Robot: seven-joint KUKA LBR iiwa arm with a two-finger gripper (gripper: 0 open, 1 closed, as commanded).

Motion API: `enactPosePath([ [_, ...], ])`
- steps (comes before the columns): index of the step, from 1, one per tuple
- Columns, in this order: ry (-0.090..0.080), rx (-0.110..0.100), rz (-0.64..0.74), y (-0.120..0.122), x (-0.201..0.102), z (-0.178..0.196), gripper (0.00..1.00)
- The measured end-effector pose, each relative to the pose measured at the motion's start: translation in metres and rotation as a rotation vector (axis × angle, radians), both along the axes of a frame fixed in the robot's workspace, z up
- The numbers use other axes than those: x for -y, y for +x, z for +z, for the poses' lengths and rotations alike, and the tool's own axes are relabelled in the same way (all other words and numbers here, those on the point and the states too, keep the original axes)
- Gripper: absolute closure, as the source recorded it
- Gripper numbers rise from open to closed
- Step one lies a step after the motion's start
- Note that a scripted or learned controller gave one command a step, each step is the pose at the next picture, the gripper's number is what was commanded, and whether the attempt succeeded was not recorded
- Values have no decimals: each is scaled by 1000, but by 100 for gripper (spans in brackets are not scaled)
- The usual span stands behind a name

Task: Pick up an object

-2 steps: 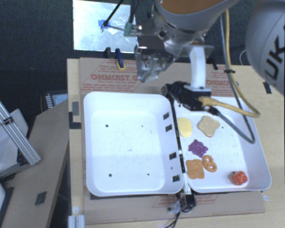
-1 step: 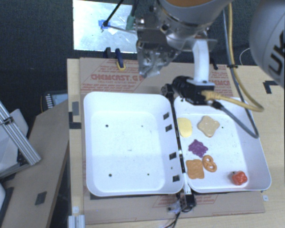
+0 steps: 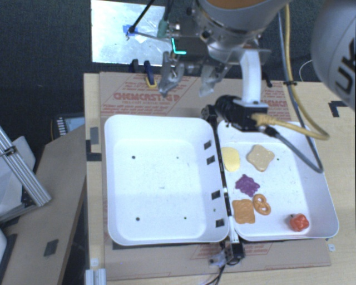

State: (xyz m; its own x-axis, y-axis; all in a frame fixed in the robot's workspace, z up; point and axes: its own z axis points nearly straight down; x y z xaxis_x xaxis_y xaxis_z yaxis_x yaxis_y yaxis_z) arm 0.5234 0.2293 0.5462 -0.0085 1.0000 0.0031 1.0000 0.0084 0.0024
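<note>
Nothing picked up yet: gripper (image 3: 189, 82) spread open and empty at upper centre of the frame, above the far rim of the left bin (image 3: 119, 125), well apart from yellow piece (image 3: 231, 159), pretzel (image 3: 262, 204) and red piece (image 3: 298, 222) lying in the right bin (image 3: 328, 220) at lower right.

The grey arm (image 3: 334, 50) reaches in from the right, its orange-banded wrist (image 3: 236, 8) poised high beyond the far edge of the left bin (image 3: 111, 167). The gripper (image 3: 189, 80) hangs above that far rim, fingers (image 3: 168, 78) spread apart (nothing between them), pointing down and well clear of the bin's floor.
</note>
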Motion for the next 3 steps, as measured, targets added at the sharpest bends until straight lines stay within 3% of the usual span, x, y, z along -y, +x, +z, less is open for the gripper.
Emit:
enactPosePath([
  [1,2,2,3,0,0,12,100],
  [2,3,4,7,0,-1,23,100],
  [3,3,3,8,0,-1,22,0],
])
